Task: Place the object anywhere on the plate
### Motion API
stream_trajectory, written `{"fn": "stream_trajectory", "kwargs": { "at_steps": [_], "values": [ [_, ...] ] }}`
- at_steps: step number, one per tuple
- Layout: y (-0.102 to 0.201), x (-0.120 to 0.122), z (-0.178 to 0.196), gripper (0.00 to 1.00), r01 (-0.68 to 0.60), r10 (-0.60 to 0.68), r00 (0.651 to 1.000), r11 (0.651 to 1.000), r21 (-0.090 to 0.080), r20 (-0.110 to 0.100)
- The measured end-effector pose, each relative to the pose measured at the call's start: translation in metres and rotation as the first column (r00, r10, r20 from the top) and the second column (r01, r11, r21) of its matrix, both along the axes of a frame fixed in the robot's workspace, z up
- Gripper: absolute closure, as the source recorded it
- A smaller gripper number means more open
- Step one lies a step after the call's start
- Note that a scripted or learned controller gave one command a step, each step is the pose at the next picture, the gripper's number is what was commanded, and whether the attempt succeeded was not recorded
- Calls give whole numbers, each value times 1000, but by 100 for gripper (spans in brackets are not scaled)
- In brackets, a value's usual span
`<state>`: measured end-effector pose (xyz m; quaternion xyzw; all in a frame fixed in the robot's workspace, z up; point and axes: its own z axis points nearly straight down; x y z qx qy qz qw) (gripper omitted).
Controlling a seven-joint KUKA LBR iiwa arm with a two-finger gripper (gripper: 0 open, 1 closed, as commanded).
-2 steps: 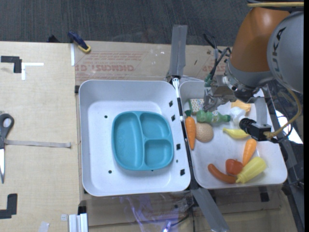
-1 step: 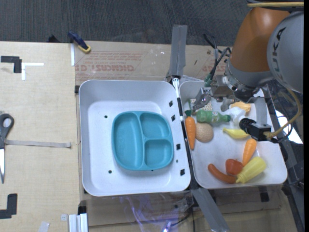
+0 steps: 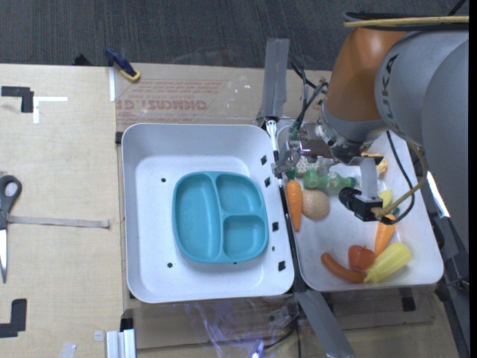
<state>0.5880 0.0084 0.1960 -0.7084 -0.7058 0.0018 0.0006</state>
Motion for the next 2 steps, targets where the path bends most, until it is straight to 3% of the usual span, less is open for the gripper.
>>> {"fn": "stream_trajectory", "kwargs": {
  "at_steps": [1, 2],
  "values": [
    [-1, 0, 9, 100, -1, 1, 1000, 1000, -2, -2],
    [65, -26, 42, 100, -14, 14, 1000, 1000, 1, 3]
  ]
}}
